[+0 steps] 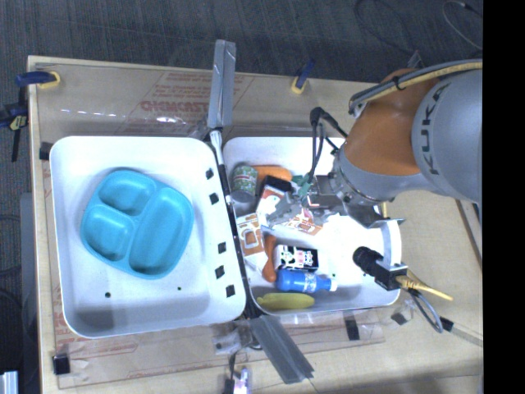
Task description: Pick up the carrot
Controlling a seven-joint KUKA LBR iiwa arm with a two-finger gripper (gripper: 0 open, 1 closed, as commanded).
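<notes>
The carrot (273,172), an orange piece, lies near the far left corner of the right bin (385,298), beside a small can (244,180). My gripper (292,209) hangs low over the middle of the same bin, just in front of the carrot and above a printed carton (274,197). The wrist and the grey-and-orange arm (402,146) cover the bin's right half. Nothing can be made out held in the gripper.
Packed in the right bin's left part are a second carton (250,237), a black-and-white box (296,258), a blue bottle (304,282), a yellow-green fruit (285,300) and another orange item (268,268). The left bin (74,302) holds a blue divided plate (135,222).
</notes>
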